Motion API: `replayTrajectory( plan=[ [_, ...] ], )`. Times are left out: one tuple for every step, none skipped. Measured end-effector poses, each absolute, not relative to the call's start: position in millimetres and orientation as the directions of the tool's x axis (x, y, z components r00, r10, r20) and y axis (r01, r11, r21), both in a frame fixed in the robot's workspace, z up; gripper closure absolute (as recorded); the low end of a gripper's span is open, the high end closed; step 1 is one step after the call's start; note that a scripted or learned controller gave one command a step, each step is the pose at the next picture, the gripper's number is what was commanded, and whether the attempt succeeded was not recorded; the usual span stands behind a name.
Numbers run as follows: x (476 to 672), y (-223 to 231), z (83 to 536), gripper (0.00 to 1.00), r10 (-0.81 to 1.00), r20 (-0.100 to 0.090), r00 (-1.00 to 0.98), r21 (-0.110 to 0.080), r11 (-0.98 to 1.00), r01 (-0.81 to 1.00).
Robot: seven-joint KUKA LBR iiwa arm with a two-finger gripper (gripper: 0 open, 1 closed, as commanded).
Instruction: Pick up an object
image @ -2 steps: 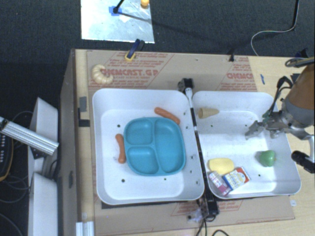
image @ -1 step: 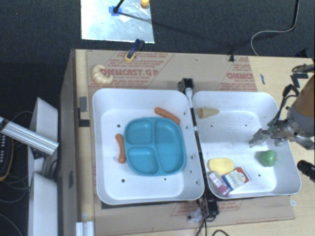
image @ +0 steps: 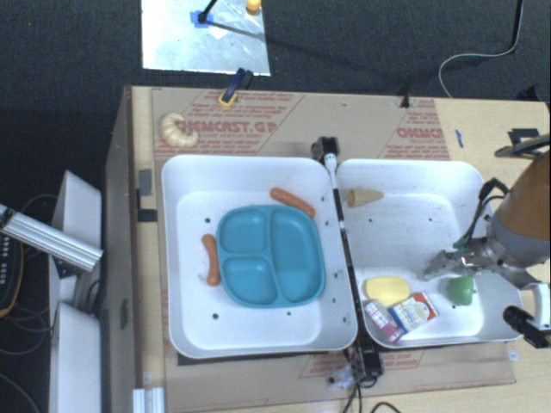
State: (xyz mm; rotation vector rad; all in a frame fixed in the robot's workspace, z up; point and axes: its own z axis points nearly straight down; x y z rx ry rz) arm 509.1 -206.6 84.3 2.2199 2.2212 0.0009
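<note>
The grey two-finger gripper (image: 449,265) hung low over the right-hand shallow white bin (image: 413,183), near that bin's right side, its pale metal fingers (image: 435,268) reaching leftward; how far apart they stood could not be told, for they blurred together against the white floor; nothing showed plainly between them. Behind it the grey arm with its orange band (image: 527,212) came in from the right edge.

Just beside the gripper, on its lower right and perhaps touching it, lay a small round green object (image: 461,290); left of that, toward the bin's near wall, lay a flat red, white and blue packet (image: 402,314), and touching the packet's upper left a soft yellow oval lump (image: 386,289). Well apart, near the bin's far-left corner, lay a tan cone-shaped piece (image: 362,198).

In the left-hand shallow white bin (image: 185,231) sat a teal plastic tray with three compartments (image: 269,255); a short orange sausage-like piece (image: 211,260) lay along the tray's left edge, and a second orange sausage-like piece (image: 293,201) lay slantwise just beyond its far edge.

Beyond the bins, on the brown printed cardboard sheet (image: 379,127), rested a pale ridged grub-shaped toy (image: 178,127) at the far left and a blue and yellow clip-like object (image: 233,88) at the far edge; a silvery sheet (image: 205,22) lay on the dark floor beyond.
</note>
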Motion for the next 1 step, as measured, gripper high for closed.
replayTrajectory(
  plan=[
    [510.1,-206.7,95.0,1.0,1.0,-0.001,-0.002,0.004,0.002,1.0]
  ],
)
